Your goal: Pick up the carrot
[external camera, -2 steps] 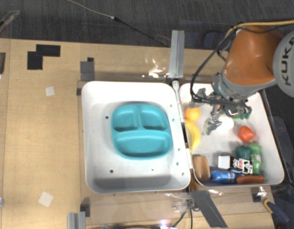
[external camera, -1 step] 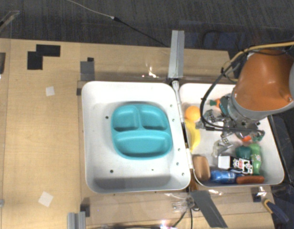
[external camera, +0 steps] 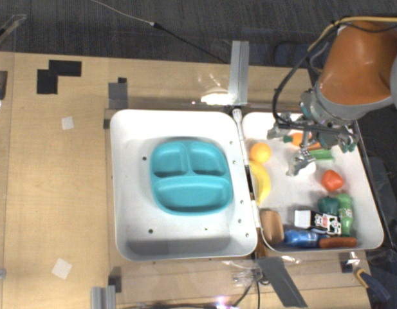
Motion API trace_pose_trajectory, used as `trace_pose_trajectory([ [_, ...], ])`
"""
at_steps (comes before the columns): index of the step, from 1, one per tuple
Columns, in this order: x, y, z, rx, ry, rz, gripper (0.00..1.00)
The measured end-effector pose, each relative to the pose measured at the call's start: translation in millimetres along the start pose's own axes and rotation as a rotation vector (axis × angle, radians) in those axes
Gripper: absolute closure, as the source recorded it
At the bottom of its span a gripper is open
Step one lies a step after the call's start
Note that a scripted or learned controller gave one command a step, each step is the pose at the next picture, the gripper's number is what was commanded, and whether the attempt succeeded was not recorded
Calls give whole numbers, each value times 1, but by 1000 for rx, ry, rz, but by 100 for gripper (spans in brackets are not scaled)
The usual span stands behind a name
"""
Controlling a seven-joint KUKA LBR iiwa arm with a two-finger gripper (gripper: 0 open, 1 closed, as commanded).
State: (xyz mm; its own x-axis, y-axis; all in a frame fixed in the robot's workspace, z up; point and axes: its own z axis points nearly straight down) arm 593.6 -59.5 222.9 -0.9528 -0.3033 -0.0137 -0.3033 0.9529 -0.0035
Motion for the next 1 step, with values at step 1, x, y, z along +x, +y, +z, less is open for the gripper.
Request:
trace_pose_trajectory([
  [1, -34, -87, 133, 3, -3, 242, 0],
])
